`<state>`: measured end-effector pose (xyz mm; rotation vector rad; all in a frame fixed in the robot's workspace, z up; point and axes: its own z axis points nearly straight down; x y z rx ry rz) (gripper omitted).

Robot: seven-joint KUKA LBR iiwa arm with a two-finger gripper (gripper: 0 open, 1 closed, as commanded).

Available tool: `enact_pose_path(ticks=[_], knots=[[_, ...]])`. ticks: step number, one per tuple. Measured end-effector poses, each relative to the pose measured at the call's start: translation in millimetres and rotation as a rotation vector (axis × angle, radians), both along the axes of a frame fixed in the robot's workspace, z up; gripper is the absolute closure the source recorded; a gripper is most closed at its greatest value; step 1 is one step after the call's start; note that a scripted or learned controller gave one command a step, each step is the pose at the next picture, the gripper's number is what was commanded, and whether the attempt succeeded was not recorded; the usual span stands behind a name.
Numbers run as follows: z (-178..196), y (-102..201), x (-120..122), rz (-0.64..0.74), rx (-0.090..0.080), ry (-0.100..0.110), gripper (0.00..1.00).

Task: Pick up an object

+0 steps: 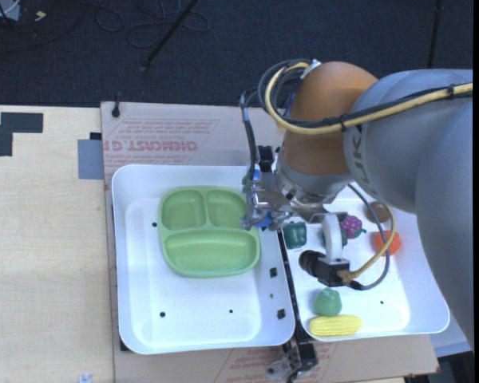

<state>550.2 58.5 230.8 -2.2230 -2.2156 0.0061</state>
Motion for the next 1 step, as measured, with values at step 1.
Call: enact_pose_path(ticks=[1], knots=[[-8.6,40.7,0.5,0.001,-0.001,0.000,1.00]])
